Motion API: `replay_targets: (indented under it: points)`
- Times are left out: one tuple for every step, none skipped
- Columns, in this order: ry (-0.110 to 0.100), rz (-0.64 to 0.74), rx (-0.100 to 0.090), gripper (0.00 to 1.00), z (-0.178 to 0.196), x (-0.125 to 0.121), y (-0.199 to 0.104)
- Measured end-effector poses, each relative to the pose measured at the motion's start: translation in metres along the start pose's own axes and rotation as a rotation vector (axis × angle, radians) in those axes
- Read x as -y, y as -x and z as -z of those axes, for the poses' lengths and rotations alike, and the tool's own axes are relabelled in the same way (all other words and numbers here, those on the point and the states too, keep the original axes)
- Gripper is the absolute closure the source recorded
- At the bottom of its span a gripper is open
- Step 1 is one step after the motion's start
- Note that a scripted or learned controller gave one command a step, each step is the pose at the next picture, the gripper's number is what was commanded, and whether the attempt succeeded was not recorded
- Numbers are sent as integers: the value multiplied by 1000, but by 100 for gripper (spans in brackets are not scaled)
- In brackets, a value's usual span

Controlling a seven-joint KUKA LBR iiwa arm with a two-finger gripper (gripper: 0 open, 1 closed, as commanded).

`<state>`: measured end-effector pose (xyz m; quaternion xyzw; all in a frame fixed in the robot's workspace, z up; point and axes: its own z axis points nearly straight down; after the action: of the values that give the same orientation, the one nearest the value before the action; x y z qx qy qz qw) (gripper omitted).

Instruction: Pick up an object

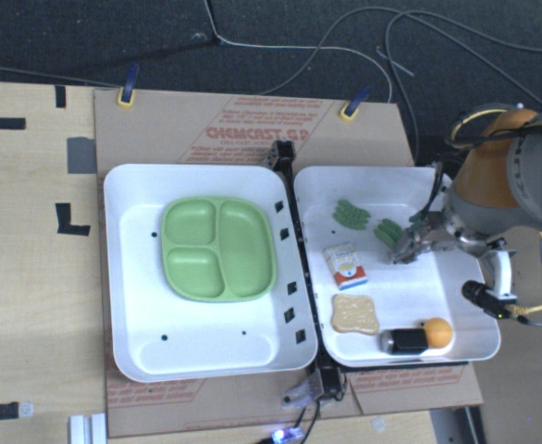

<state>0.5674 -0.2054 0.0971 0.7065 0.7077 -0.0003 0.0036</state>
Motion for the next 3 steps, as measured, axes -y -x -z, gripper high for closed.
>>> replay_targets:
  points:
    - [0,0,-4,100,58,3,-7]
    - [1,0,-3,100,122,4,-8]
    - [0,0,-4,100,166,3,-8]
